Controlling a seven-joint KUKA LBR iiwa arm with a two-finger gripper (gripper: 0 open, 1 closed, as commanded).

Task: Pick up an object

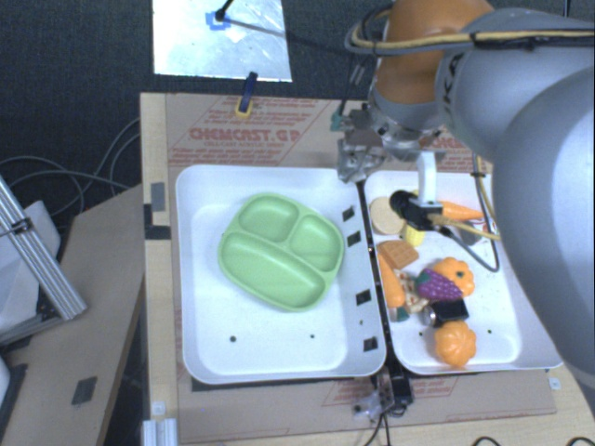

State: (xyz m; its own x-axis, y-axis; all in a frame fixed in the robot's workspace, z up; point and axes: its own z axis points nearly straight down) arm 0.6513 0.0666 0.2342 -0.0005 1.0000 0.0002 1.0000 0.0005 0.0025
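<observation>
The grey arm point(521, 91) with its glossy orange band point(423, 26) fills the upper right, hiding the far right corner of the right-hand bin point(502, 342). Its pincer point(358, 167) sits at the far end of the divider between the two shallow white bins; whether it is open or closed, or has hold of anything, cannot be made out, the metal head being small and blurred against the white plastic.

Below and to the pincer's right, in the right bin, lies a jumble of toy food: a pale round cracker point(384, 215), a square tan biscuit point(398, 253), a carrot point(457, 212) partly crossed by a black piece and a white upright part, purple grapes point(442, 287), an orange fruit point(453, 271) behind them, and a lumpy orange gourd point(455, 344) nearest the camera. Edges overlap, so several shapes are hard to separate.

Below and to the pincer's left, a smooth green sectioned plate point(282, 251) rests in the left bin point(200, 342). Printed brown cardboard point(242, 133) lies beneath both bins.
</observation>
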